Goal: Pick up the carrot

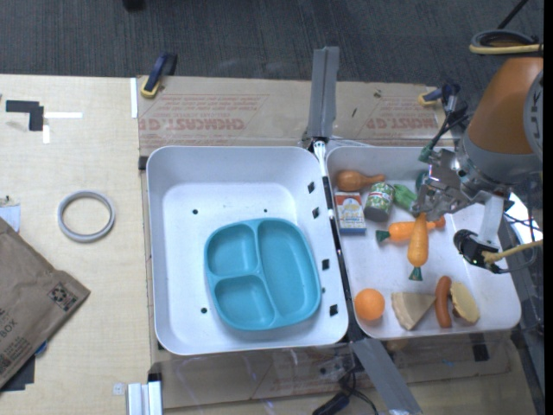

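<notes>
The carrot (418, 244) is orange with a small green tip pointing toward the front. It stands lengthwise in the right bin (510, 314), crossing over a second, sideways orange piece (399, 230). My gripper (429, 201) comes in from the right and sits right over the carrot's upper end, touching or nearly touching it. The wrist hardware hides the contact, so a grasp cannot be confirmed.
Around the carrot in the right bin lie a brown drumstick (357, 180), a small box (349, 213), a green can (378, 201), an orange (370, 304), a bread wedge (411, 309), and a sausage (443, 301). The left bin (173, 232) holds a blue divided plate (262, 273).
</notes>
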`<action>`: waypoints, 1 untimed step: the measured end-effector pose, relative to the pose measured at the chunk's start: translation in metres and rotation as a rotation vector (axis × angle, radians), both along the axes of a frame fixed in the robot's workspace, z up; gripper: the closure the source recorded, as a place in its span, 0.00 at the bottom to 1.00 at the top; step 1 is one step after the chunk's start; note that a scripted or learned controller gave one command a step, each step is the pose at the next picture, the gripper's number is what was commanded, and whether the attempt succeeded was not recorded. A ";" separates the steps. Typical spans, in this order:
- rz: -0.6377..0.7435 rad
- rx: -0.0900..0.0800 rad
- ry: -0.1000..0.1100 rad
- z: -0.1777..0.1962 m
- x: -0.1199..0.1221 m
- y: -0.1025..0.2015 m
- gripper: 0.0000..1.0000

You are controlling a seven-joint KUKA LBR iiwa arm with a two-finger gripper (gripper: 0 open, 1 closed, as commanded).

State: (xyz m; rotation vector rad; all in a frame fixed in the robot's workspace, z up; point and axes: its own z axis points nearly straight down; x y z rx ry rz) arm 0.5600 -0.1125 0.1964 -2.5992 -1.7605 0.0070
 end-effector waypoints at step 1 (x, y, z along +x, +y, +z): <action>-0.249 -0.001 0.003 0.022 -0.037 0.047 1.00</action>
